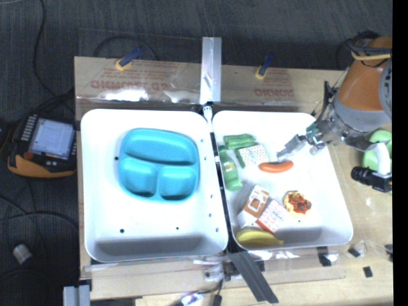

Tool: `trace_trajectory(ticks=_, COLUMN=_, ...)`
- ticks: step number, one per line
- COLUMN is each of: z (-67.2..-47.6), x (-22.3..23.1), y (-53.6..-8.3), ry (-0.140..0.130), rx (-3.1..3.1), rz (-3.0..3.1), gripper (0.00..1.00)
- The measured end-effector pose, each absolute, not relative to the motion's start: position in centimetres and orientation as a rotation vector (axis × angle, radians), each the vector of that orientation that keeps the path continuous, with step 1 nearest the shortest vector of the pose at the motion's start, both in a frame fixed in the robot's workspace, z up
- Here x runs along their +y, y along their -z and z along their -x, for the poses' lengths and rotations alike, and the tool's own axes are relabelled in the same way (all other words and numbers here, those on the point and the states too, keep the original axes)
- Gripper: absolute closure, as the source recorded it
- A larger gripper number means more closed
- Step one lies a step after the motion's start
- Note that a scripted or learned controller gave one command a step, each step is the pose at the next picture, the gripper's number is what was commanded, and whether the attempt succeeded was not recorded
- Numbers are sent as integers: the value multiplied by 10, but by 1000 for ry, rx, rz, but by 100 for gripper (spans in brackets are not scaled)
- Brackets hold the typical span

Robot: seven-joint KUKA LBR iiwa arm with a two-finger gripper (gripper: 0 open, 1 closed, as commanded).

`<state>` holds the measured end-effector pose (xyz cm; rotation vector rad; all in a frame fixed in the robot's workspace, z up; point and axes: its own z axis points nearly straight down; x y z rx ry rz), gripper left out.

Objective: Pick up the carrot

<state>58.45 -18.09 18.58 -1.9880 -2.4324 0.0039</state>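
So the carrot [276, 166] is lying flat on the floor of the right-hand bin [331, 190], roughly crosswise, with bare white bin around most of it. Using the carrot as the anchor: the gripper [294, 146] hangs just up and to the right of it, close but not on it, nothing between the fingers. Can't honestly tell how the fingers stand, spread or pressed together; they're a small blurry grey sliver from this angle.

Neighbours: a small patterned box [254, 153] sits just to the carrot's left, almost touching its tip, with green veg [238, 141] beyond that. Below and to the right of the carrot is a red-and-yellow food piece [297, 202], well apart. Snack packets [264, 211] and a banana [257, 238] are further down.

My take on doing this well: come down over the carrot's middle, not the left end, so the patterned box doesn't get caught too. Straddle it across its short width, since it's skinny and round and will likely roll or squirt out if pinched off-centre. Go low, nearly to the bin floor, before closing.
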Motion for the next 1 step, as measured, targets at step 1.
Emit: trace_trajectory(ticks=1, z=-529, x=-139, y=-137, ry=-1, rx=-2694, rz=1610, gripper=0)
